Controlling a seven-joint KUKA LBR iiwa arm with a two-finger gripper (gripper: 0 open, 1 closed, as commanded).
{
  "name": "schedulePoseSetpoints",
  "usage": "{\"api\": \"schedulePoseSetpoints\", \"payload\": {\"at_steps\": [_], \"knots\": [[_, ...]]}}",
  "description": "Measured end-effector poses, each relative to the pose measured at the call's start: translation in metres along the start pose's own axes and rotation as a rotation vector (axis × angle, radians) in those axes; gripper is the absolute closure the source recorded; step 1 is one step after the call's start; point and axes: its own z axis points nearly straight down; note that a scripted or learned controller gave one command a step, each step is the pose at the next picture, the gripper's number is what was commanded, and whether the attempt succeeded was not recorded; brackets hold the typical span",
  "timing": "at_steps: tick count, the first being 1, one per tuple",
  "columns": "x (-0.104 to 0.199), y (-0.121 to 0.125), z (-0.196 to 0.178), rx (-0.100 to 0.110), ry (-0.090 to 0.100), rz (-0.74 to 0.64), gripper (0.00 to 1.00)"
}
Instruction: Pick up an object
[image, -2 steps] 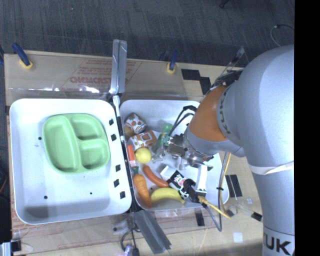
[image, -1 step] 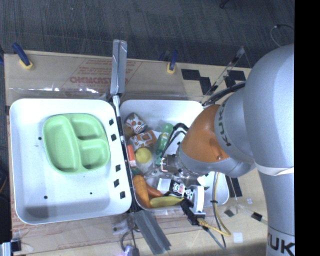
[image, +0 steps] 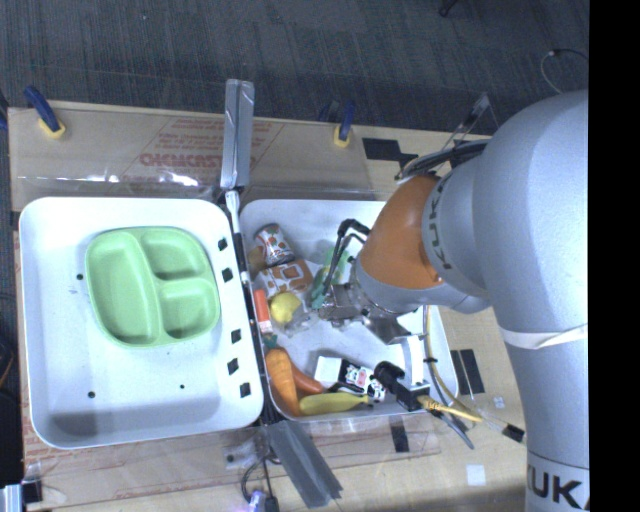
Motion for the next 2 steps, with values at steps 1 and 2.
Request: {"api": "schedulePoseSetpoints", "payload": {"at_steps": [1,2], "knots": [[-0.0002,-0.0002,-0.0096,0.002,0.0,-0.003,1.0],[-0.0002,-0.0002,-0.0095,0.002,0.0,-0.003,0.0]]}}
